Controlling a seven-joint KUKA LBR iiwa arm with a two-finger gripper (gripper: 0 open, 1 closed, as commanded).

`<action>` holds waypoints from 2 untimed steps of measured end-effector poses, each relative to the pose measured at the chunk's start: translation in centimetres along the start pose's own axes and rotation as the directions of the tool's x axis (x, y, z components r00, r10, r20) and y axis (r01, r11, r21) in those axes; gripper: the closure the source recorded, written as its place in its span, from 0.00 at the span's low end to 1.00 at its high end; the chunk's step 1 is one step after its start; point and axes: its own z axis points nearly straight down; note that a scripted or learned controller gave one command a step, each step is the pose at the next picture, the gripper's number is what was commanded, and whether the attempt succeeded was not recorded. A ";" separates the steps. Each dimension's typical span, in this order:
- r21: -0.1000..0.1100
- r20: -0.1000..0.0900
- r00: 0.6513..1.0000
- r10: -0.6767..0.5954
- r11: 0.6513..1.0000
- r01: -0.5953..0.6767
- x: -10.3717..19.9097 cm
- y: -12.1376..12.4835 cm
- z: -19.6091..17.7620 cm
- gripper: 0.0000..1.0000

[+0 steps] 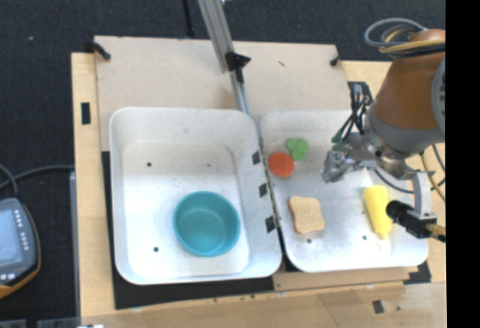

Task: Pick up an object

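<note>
Both white bins (135, 169) look like matt, slightly speckled plastic. Left of the claw (335, 167), the teal bowl (207, 224) is smooth plastic; the bench (172, 67) looks like plain matt wood.

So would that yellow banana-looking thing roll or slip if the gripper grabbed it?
The yellow banana looks long and rounded, so it might twist or slip between two fingers. It lies flat in the right bin, so it probably won't tip.

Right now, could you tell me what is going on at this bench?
The KUKA arm reaches into the right bin, its tool hanging above the floor with nothing visibly held. Around it lie an orange-red piece, a green piece, a toast-like slice and a yellow piece. A teal bowl sits in the left bin.
</note>
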 end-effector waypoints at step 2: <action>0.006 -0.001 1.000 0.001 1.000 -0.001 11.0 0.8 0.5 1.00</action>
